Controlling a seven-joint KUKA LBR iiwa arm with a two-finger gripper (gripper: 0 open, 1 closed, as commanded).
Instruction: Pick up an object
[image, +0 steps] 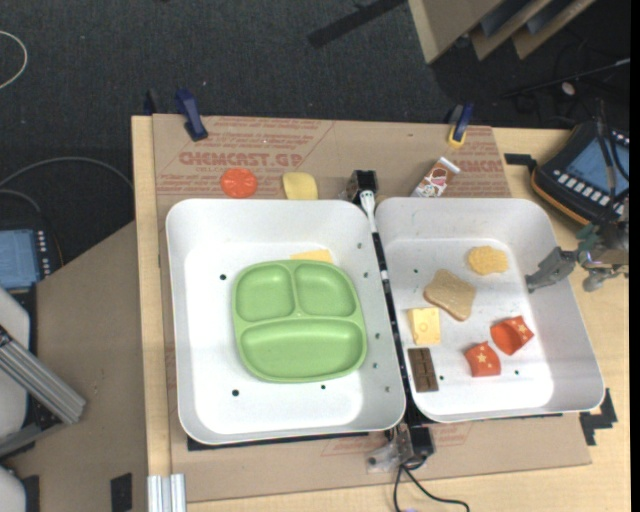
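Note:
The right bin (560, 385) holds a round tan cracker (488, 260), a toast-like slice (450, 295), a yellow block (426, 326), a dark brown bar (424, 368) and two red pieces (483, 359) (512, 335). My gripper (572, 275) hangs at this bin's right rim. Its two grey fingers are spread apart with nothing between them. The nearest objects are the cracker and the upper red piece, both to its left.
The left bin (195, 380) holds a green divided plate (298, 320) with a yellow slab (312, 256) behind it. On the board behind the bins lie an orange disc (239, 182), a yellow piece (299, 186), a black object (362, 185) and a wrapper (436, 178). A device (585, 180) sits at the right.

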